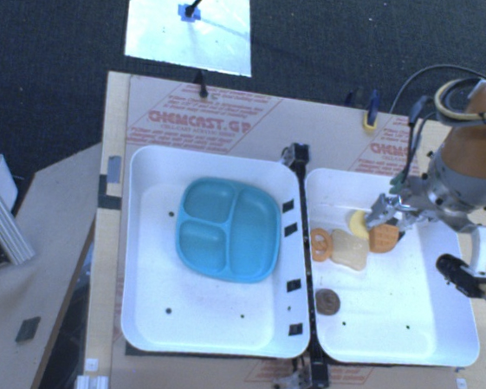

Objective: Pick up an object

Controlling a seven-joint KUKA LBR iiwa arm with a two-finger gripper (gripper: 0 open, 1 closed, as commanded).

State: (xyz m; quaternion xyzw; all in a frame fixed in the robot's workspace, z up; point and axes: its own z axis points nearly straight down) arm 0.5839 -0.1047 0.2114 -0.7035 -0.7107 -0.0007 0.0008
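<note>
A: Gripper (389,216) low in the right bin (448,343), right at the orange cookie (384,239). Open or shut? Can't tell.

B: Might slip. Could bump the yellow piece (358,222) and pale piece (350,250) packed close by.

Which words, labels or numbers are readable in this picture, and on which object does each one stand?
"CHEMCAST GP": red print on the board under the bins, left of centre.
The same red print at the board's right top, partly hidden by the arm: not fully readable.
Smaller red lines around both: too blurred to read.
</note>
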